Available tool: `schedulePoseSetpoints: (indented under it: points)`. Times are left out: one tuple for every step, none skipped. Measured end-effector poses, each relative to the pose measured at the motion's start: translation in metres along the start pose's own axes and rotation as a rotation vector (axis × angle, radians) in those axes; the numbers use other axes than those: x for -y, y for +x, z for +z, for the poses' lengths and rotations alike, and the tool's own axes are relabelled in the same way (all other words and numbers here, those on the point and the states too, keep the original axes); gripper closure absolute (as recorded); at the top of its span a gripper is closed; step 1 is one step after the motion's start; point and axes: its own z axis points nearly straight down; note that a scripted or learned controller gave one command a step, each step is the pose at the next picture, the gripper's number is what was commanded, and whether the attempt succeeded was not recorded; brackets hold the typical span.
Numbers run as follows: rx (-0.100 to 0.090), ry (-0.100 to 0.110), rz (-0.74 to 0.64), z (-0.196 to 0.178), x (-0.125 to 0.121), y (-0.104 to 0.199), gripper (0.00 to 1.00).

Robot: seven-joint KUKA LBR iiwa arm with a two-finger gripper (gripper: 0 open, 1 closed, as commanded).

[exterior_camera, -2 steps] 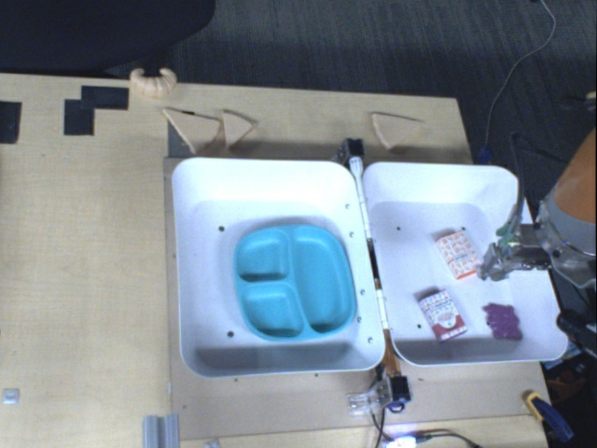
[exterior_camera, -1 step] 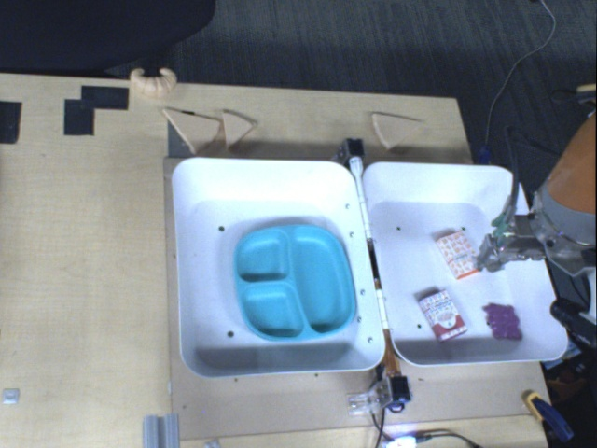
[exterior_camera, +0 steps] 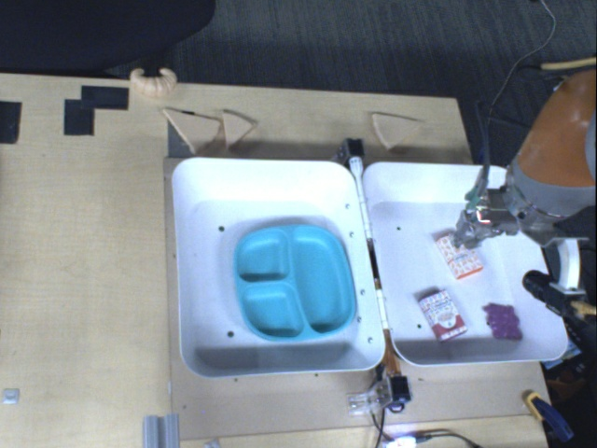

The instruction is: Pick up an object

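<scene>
The right bin [exterior_camera: 410, 250] holds two small red-and-white packets and a purple lump. One packet [exterior_camera: 460, 256] lies near the bin's middle, the other packet [exterior_camera: 442, 314] nearer the front. The purple lump [exterior_camera: 503, 320] rests at the front right. My gripper [exterior_camera: 473, 222] hangs over the right bin, its tip just above the far end of the upper packet. Whether the tip touches the packet cannot be told.
The left bin [exterior_camera: 201, 203] holds a blue divided tray [exterior_camera: 294, 280] with three compartments. A ridge [exterior_camera: 366, 241] separates the two bins. The arm with its orange band [exterior_camera: 560, 147] enters from the right over the right bin's edge.
</scene>
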Motion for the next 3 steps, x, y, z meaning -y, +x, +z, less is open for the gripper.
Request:
schedulePoseSetpoints:
  points:
    - [0.002, 0.001, 0.003, 0.002, 0.043, -0.049, 1.00]
    - [0.000, 0.000, 0.000, 0.007, 0.006, -0.018, 1.00]
    - [0.002, 0.000, 0.003, 0.008, 0.033, -0.083, 1.00]
